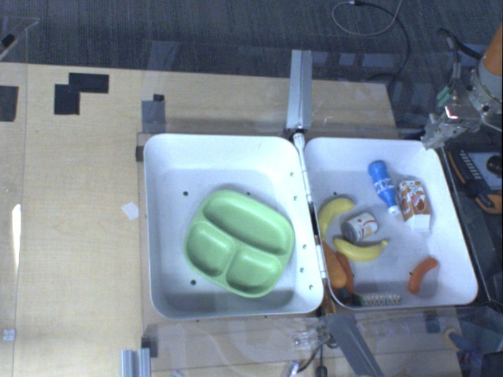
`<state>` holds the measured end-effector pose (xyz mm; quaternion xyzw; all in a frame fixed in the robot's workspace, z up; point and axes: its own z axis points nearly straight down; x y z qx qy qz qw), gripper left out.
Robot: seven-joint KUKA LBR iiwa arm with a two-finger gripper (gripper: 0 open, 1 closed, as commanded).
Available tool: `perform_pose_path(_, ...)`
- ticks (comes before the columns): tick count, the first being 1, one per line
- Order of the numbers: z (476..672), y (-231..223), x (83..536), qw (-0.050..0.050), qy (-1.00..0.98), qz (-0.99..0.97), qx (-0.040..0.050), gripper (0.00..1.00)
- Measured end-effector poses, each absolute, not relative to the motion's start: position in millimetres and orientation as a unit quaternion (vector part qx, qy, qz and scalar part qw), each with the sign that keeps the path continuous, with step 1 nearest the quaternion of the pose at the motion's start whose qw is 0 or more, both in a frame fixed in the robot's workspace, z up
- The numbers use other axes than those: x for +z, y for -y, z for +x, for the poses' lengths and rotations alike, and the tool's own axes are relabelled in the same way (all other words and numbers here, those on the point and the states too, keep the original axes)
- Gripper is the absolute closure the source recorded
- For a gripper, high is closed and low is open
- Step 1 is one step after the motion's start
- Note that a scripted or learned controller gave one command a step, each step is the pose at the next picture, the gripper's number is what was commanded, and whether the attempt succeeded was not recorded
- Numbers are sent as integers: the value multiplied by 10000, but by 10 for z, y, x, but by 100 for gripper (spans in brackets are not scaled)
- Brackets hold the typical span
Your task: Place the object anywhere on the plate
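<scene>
Nearest, one carrot (339,269), one sausage (423,273), two bananas (335,213), one green plate (238,243); pincer (445,122) state indiscernible.

Green plate (240,243) — left bin (169,210)

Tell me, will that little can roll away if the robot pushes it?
Probably yes. The can lies on its side, so its round body could roll. The bananas touching it might stop it. It looks small, so likely light.

The arm (475,93) shows a pale grey metal wrist (1 small green mark) with thin dark cabling.
</scene>
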<state>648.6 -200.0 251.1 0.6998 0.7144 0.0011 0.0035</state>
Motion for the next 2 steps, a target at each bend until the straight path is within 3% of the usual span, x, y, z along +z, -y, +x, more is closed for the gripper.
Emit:
perform_pose_path(1, 6151, 1264, 1989, 16, -7454, 6667, 12, 100)
perform_pose_path(2, 5671, 663, 1853, 18, -8144, 5803, 16, 100)
